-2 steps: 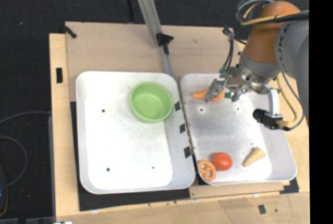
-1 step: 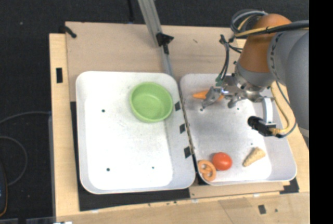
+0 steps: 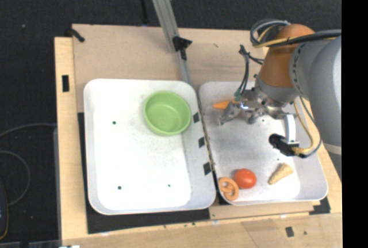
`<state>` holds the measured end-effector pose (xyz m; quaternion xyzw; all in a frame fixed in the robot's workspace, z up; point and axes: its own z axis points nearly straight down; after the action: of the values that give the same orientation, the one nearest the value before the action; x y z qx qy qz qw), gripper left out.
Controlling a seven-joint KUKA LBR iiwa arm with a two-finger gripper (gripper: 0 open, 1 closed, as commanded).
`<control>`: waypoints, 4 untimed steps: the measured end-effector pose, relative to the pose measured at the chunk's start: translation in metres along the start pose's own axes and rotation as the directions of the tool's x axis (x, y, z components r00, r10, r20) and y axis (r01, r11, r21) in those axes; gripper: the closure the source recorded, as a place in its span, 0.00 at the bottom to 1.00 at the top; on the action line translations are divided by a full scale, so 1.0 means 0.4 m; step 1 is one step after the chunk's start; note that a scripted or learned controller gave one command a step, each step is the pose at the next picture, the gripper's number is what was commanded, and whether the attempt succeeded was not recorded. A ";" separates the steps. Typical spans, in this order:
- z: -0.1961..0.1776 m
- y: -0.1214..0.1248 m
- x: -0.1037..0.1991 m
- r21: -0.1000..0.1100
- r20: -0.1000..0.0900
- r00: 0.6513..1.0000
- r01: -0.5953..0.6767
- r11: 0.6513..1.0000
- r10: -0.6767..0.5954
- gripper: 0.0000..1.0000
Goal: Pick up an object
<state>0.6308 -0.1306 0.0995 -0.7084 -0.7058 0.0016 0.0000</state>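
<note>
Orange carrot-like piece (image 3: 222,106) lies just left of the hand (image 3: 233,113), touching it; whether the hand pinches it cannot be told.

1. Two white bins are counted: left bin (image 3: 103,195), right bin (image 3: 313,186).
2. One green bowl (image 3: 167,113) is counted, centre of frame.
3. One red tomato (image 3: 245,178), one pretzel-like piece (image 3: 228,188) and one tan wedge (image 3: 281,173) are counted, lower right.
4. One small orange item (image 3: 221,106) is counted, centre right; kind not determined.
</note>
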 end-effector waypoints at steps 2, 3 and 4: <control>-0.166 0.007 -0.030 -0.009 0.000 1.000 0.003 1.000 -0.003 1.00; -0.326 0.020 -0.045 -0.011 0.000 1.000 0.006 1.000 -0.006 1.00; -0.438 0.023 -0.049 -0.009 0.000 1.000 0.007 1.000 -0.007 1.00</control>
<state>0.6404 -0.1499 0.2747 -0.7061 -0.7081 -0.0018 -0.0031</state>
